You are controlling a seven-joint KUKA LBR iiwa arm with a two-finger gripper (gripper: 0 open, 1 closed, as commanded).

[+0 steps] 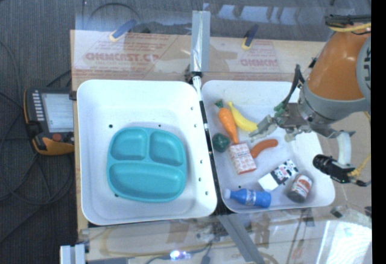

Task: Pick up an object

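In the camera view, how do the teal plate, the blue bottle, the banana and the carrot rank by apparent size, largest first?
1. teal plate, clearly largest.
2. blue bottle.
3. banana and carrot: they look about alike, so I leave them unranked.

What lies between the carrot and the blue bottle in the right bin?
In the camera view, between the carrot and the blue bottle lie a dark green round item and a small red-and-white carton.
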